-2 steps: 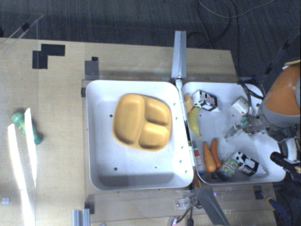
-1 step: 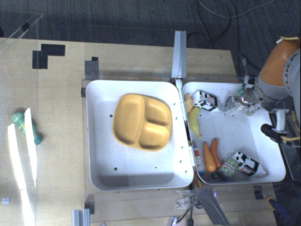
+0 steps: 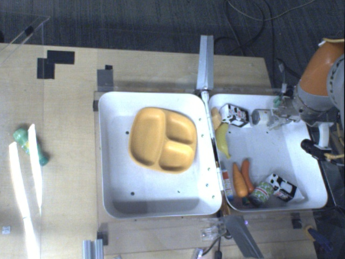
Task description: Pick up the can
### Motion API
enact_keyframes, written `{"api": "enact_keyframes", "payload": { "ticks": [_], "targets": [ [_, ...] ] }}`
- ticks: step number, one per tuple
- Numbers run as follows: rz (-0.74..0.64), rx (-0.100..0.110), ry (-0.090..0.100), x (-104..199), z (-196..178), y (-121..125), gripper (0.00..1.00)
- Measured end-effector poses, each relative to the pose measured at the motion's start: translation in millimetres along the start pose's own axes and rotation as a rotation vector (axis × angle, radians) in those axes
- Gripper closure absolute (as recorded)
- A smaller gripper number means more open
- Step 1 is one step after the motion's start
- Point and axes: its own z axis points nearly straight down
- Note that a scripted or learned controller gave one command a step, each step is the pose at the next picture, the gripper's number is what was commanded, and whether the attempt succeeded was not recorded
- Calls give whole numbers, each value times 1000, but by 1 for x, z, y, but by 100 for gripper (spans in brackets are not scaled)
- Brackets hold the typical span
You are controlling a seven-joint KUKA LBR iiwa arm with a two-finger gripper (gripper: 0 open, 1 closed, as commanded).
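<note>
Though bare across its middle, crowded along the walls. In the left bin (image 3: 116, 198), a yellow moulded tray (image 3: 161, 139). In the right bin (image 3: 275, 152): banana (image 3: 222, 142) against the left wall, carrots (image 3: 241, 179), then the can (image 3: 261, 193) at the near wall, touching a black-and-white carton (image 3: 284, 188). Gripper (image 3: 267, 116) at the far wall, beside another patterned carton (image 3: 235, 114), well apart from the can; opening impossible to tell.

You are looking at a pale wooden bench (image 3: 64, 209) bearing two white bins, left (image 3: 110, 198) and right (image 3: 312, 198), touching side by side, with a green object (image 3: 32, 147) lying near its left edge.
</note>
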Motion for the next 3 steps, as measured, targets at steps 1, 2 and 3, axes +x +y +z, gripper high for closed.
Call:
{"api": "enact_keyframes", "payload": {
  "ticks": [1,2,3],
  "targets": [
    [-1,1,0,0,0,0,0],
    [-83,5,2,33,13,1,0],
    [-252,1,3,54,11,-37,0]
  ]
}}
